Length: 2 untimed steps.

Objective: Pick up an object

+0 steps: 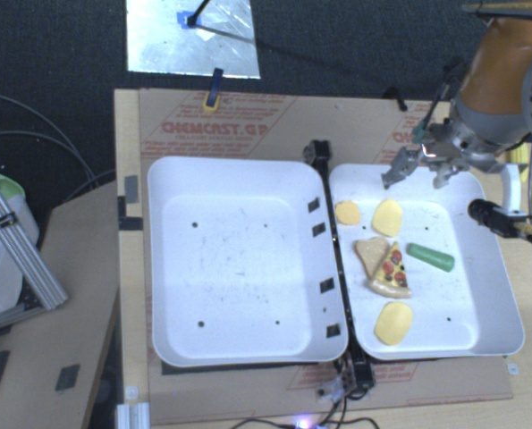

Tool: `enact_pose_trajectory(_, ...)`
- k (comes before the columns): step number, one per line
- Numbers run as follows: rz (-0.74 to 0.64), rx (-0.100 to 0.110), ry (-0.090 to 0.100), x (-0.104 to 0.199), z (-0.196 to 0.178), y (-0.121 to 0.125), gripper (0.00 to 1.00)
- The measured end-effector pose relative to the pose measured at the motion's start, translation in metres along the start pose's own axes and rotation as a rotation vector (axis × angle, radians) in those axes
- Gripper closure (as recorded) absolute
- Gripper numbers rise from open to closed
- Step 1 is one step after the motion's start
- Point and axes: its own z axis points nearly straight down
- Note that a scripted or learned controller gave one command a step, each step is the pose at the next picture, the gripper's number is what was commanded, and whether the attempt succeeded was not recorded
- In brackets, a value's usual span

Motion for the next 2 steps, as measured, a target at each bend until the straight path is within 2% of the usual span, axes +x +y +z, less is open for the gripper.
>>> enact_pose_trajectory(1,0.006,0.002,0.003,-0.012,0.156,-0.048,0.0)
enact_pose_trajectory(2,0.004,-0.008,0.0,0.009,0.149,-0.095,0.0)
